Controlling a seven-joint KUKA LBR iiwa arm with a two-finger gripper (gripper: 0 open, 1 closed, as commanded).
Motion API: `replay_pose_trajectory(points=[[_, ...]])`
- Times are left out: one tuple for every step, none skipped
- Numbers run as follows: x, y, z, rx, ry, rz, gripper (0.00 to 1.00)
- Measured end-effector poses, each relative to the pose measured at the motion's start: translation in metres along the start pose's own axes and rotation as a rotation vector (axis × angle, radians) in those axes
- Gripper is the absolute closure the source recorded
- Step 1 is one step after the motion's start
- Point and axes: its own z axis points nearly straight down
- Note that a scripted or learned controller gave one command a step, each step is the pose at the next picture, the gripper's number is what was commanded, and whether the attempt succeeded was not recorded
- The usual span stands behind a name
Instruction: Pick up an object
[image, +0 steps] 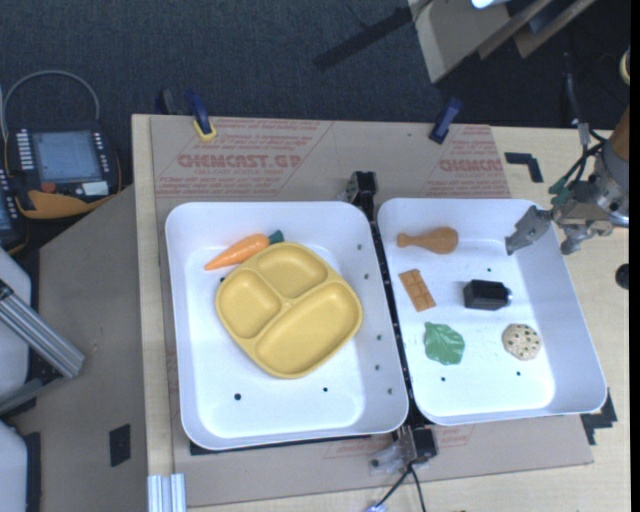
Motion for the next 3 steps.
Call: replay_pose_trajectory(points=[[0.000,0.003,-0.006,-0.012,-0.003,-0.003,0.00],[0.000,-0.004,0.055,-0.003,0.001,-0.002,0.00],[0.006,-0.004,0.098,-0.009,-0.001,-0.003,0.00]])
